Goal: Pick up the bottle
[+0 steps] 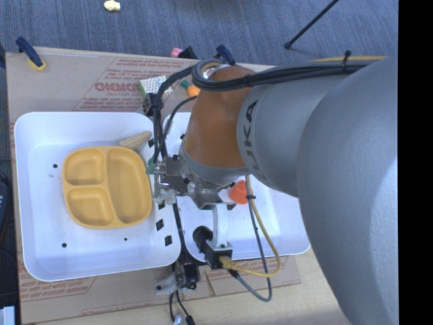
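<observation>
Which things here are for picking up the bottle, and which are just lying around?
For the job:
- arm, reaching over the right bin
- orange thing beside the wrist, maybe part of the bottle; too hidden to tell

Just lying about:
- yellow divided plate in the left bin
- tan piece at the plate's top edge
- yellow scrap on the floor

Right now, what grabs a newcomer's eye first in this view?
The grey arm with its orange band dominates, reaching in from the right and covering most of the right bin. Next comes the yellow divided plate lying flat in the left bin. A small orange thing peeks out beside the wrist; what it is, I cannot tell.
</observation>
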Controlling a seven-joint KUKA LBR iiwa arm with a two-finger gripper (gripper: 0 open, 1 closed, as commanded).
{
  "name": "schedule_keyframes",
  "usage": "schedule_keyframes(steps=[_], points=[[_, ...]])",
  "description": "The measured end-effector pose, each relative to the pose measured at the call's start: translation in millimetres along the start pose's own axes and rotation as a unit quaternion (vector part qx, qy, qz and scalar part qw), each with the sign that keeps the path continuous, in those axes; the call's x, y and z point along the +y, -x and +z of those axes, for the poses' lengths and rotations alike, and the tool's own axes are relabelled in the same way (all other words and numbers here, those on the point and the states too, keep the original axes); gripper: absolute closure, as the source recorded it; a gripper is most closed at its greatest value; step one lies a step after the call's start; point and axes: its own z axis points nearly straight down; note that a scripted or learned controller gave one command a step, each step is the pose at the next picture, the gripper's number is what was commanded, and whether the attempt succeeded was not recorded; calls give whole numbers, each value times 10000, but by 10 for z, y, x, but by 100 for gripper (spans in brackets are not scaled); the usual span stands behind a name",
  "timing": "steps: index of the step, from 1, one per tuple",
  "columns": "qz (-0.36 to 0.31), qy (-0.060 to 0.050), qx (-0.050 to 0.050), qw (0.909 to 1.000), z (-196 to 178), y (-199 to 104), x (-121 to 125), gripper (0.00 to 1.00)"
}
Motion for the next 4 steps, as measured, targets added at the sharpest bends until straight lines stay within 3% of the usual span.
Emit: schedule_keyframes(steps=[1, 2, 3, 4], points=[[-1571, 30, -5, 9876, -393, 667, 80, 100], [-1372, 5, 2, 9905, 450, 818, 88, 100], [-3735, 20, -9, 9276, 325, 240, 34, 100], [-4908, 31, -17, 8713, -506, -22, 9, 100]])
